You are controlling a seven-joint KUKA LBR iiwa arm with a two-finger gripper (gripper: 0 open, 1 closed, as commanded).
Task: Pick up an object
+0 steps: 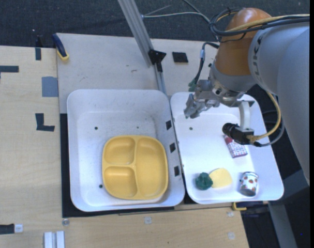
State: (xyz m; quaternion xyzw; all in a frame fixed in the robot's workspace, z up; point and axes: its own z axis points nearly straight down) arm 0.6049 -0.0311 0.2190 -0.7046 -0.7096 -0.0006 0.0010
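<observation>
jaws (192,110): over right bin's (198,138) far left corner, cannot tell if open | yellow lump (221,178), green thing (203,181): touching, near front wall | yellow plate (135,167): left bin (84,138)

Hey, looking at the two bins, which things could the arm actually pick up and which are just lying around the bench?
Could be picked up:
green object
yellow object
shiny round object
small packet
yellow divided plate

Lying about:
yellow-handled clamp
metal pole
tape patches on the bench
</observation>
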